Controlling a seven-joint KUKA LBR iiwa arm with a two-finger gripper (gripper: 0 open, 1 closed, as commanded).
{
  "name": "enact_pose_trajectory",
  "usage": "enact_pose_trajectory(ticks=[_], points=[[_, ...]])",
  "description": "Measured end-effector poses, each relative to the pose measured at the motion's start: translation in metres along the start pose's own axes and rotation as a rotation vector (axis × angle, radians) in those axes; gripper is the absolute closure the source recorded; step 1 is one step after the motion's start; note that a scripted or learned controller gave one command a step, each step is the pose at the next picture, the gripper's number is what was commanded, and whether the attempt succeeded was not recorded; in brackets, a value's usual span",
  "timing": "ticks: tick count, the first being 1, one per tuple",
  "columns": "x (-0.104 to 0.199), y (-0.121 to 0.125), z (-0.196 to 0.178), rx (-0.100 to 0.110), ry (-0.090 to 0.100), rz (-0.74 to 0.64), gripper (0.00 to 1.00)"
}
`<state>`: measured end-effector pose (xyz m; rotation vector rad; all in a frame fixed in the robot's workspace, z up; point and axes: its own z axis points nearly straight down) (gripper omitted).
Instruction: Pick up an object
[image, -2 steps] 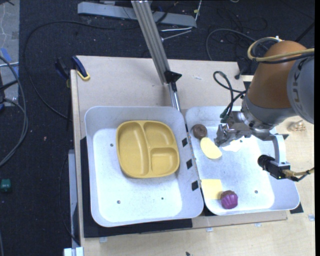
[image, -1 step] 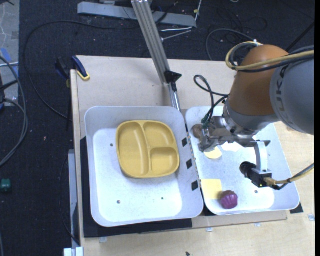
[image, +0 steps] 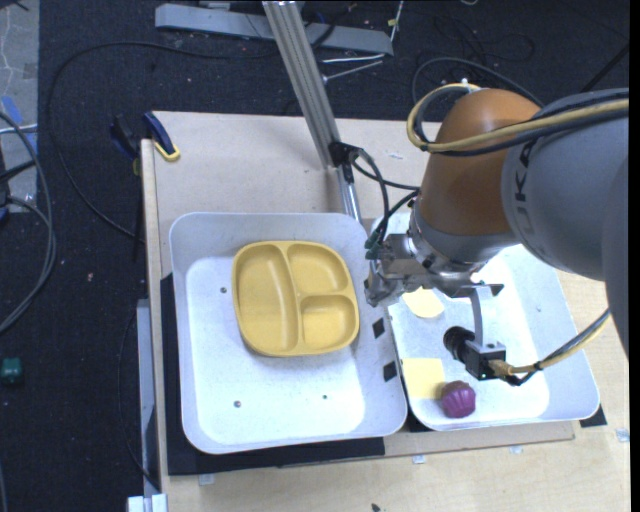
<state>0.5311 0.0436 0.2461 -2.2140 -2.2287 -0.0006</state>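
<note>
A yellow divided plate (image: 296, 297) lies in the left bin (image: 200, 380). In the right bin (image: 560, 390) lie a pale yellow round piece (image: 425, 304), a yellow square block (image: 422, 377) and a purple knobbly object (image: 458, 399) near the front edge. My gripper (image: 388, 278) hangs from the orange wrist over the inner edge between the two bins, just left of the round piece and above the square block. Nothing shows between its fingers.
A slanted metal pole (image: 310, 90) rises from the bench behind the bins. A blue and yellow clamp (image: 160, 138) sits at the bench's back left corner. Cables run across the dark floor around the bench.
</note>
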Motion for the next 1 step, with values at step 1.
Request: enact_pose_trajectory(ticks=[1], points=[[0.0544,-0.0058,-0.0017,0.0,0.0,0.001,1.0]])
